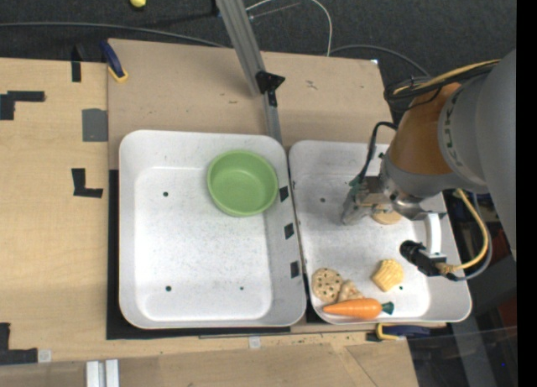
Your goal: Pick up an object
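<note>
The likeliest target is a small tan round piece (388,215), perhaps a biscuit or toy bread slice, lying flat on the floor of the right bin (323,177), towards its right wall. The gripper (362,206) is low over the bin floor just to the left of this piece, touching or nearly touching it; the piece lies to the gripper's right, partly hidden under the wrist. Nothing can be seen between the fingers, and whether they stand wide or narrow cannot be told at this slant.

Other candidates lie near the front edge of the same bin: a yellow corn piece (387,275), a speckled cookie (325,281), and an orange carrot (356,309) whose long axis runs left to right along the front wall. All are well apart from the gripper.

The left bin (143,209) holds a green bowl (242,182) near its back right corner.

Judgement: a grasp on the tan piece calls for a short shift to the right before closing.
</note>
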`<state>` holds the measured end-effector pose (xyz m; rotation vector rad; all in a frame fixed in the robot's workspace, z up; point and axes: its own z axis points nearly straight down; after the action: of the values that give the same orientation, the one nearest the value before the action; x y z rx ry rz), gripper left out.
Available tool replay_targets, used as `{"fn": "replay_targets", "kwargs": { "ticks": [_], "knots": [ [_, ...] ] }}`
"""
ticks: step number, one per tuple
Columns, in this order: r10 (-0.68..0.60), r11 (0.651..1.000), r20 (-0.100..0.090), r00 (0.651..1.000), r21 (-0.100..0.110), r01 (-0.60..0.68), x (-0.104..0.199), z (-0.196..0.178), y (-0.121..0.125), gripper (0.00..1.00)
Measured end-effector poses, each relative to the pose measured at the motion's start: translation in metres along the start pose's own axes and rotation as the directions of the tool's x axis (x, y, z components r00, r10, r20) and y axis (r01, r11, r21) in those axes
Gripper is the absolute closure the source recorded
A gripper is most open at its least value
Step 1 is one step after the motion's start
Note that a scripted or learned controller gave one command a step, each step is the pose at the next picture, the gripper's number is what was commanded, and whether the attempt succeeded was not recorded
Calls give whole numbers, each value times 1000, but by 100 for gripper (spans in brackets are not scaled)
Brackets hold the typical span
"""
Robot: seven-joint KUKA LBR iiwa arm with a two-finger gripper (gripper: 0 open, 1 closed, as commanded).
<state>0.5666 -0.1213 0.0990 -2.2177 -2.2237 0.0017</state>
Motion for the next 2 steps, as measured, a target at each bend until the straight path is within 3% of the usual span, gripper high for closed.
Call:
{"fn": "replay_targets", "kwargs": {
  "ticks": [2],
  "knots": [
    [2, 1000, 1, 1000, -4, -2, -2, -87, -3, 100]
  ]
}}
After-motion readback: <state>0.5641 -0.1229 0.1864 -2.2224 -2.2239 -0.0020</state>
